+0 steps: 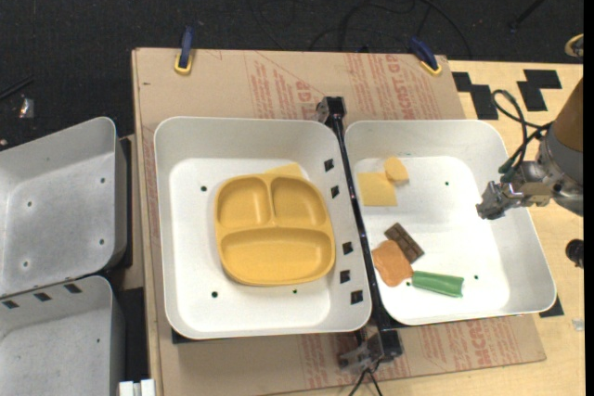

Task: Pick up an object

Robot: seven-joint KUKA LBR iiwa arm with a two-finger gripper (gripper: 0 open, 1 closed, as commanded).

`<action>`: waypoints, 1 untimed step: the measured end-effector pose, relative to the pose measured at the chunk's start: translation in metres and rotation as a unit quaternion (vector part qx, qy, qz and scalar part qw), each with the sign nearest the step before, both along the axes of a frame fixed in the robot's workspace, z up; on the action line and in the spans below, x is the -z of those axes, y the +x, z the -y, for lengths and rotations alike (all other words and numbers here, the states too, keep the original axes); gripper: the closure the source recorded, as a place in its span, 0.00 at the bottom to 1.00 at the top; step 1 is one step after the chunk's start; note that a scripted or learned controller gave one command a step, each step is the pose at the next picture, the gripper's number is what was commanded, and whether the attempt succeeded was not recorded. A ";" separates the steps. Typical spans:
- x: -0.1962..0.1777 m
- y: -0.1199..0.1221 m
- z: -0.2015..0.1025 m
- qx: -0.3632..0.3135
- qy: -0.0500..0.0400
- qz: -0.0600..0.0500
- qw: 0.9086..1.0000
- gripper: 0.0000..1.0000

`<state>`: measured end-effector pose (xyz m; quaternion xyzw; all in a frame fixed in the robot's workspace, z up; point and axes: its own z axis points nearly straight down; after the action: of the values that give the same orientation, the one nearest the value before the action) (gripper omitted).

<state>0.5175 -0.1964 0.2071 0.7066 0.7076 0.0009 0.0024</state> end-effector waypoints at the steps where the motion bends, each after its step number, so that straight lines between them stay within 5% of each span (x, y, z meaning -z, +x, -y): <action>1: -0.029 0.001 0.000 0.000 0.000 0.000 1.000 1.00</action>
<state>0.5187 -0.1966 0.2364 0.7063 0.7079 0.0009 0.0023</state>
